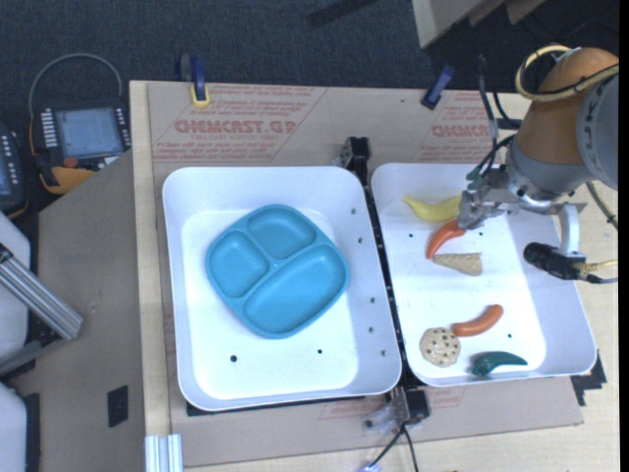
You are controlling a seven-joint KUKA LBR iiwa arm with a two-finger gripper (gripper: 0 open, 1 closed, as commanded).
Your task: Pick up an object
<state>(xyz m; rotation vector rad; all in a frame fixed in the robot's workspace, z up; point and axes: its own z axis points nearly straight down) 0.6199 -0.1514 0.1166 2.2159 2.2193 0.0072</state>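
The grey arm (565, 131) reaches in from the right, wrist angled downward toward the left.

two white bins (187, 264) (560, 347), one blue divided plate (277, 268), one yellow banana (432, 206), two orange-red peppers (441, 240) (479, 320), one cookie (439, 346).

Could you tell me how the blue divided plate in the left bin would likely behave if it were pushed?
The blue divided plate looks rigid and smooth, so it would probably slide across the left bin. Its broad, low shape makes tipping unlikely.
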